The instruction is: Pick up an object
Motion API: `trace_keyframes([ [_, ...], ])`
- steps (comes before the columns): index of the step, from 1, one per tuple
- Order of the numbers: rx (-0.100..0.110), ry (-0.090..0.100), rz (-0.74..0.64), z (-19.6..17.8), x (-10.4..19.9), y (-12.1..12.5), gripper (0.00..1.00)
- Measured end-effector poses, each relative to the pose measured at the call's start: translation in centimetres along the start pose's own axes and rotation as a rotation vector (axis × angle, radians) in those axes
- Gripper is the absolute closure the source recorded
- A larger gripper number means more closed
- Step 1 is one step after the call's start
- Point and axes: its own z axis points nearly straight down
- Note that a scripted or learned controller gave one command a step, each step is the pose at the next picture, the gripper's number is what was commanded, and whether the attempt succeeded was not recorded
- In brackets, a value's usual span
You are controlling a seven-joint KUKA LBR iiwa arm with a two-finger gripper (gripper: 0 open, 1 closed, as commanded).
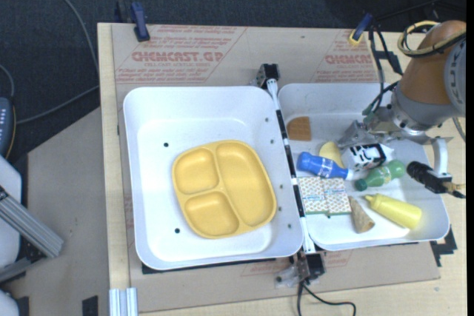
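A grey KUKA arm with an orange band reaches in from the right over the right bin [437, 229], its tool [368, 146] lowered among a crowded heap of small objects on the surface. The tool sits directly over a black-and-white item [368, 154], at or just above it; the arm's own body blocks the view, so whether the tool is open, closed or gripping anything cannot be told. Just below and to the tool's right lies a green bottle [383, 175], its long axis running roughly left to right with a slight tilt. To the tool's left, a blue tube [321, 166] lies slantwise, beside a printed packet [324, 197]. Nearer the camera rests a yellow squeeze bottle [395, 209], angled across the bin's front corner, and a brown square [299, 129] sits apart toward the back. The left bin [148, 122] holds a yellow divided tray [223, 188]. Nearest the tool, the black-and-white item looks the likeliest pick.
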Motion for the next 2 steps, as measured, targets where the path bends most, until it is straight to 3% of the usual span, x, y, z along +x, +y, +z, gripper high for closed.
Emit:
trace_keyframes([
  [1, -0.002, 0.001, -0.002, 0.0, 6.5, 6.1, 0.0],
  [2, 0.0, 0.0, 0.0, 0.0, 2.3, 0.3, 0.0],
])
